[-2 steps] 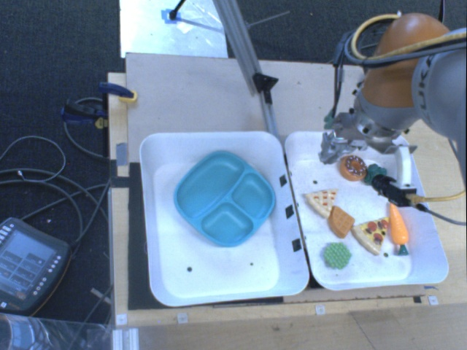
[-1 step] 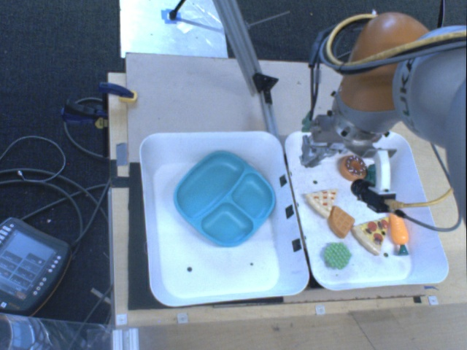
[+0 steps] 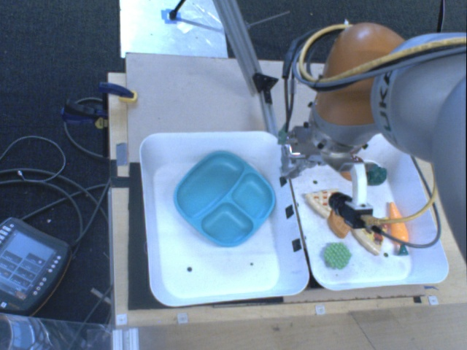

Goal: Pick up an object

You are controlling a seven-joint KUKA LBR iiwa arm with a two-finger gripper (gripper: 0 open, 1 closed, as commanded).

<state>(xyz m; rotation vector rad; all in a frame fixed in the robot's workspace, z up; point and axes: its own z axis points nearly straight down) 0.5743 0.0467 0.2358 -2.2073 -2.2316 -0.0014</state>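
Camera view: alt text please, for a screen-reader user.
The arm reaches in from the right, its gripper low over the left edge of the right bin, near a pizza slice, a carrot and a round green toy. The left bin holds a blue divided plate.

You've got two white bins, the left bin (image 3: 219, 275) and the right bin (image 3: 427, 261), both smooth moulded plastic with a faint sheen. In the left one, your blue plate (image 3: 225, 197) reads as slick, glossy plastic. Down at five o'clock of the frame, the green ball (image 3: 336, 254) looks knobbly and matt. The carrot (image 3: 398, 223) at its two o'clock is smooth, plastic-looking. The bench (image 3: 182, 93) underneath is pale, matt board. At one o'clock the arm (image 3: 430, 93) wears a smooth grey shell, and its orange band (image 3: 346, 97) shines, hard and glossy. The floor (image 3: 51, 35) at nine o'clock is dark, rough carpet.
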